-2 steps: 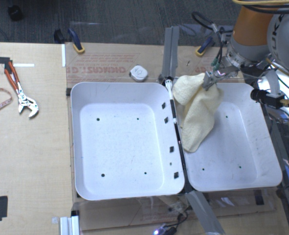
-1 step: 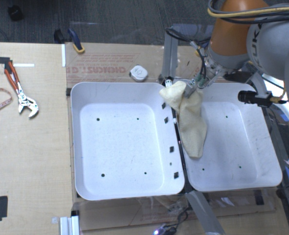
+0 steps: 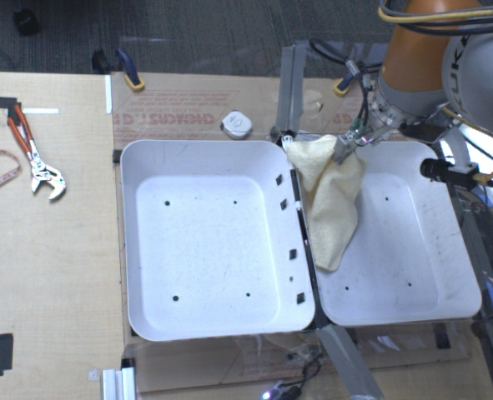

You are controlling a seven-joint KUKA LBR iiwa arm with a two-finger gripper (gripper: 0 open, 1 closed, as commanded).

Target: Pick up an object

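A cream cloth [image 3: 332, 207] hangs in the right bin [image 3: 413, 257] along its left wall, with its upper corner draped toward the divider between the bins. My gripper [image 3: 347, 147] reaches down from the upper right and is shut on a bunched fold at the cloth's top. From that pinch the cloth falls in a long drape to its lower tip near the bin floor. The grey arm with its orange band [image 3: 425, 23] stands above the right bin's far edge.
The left bin [image 3: 204, 240] lies beside the right one. A small white round object [image 3: 237, 124] sits on the cardboard behind the left bin. A wrench and red-handled pliers [image 3: 33, 152] lie on the bench at far left. Clamps [image 3: 129, 69] hold the far edge.
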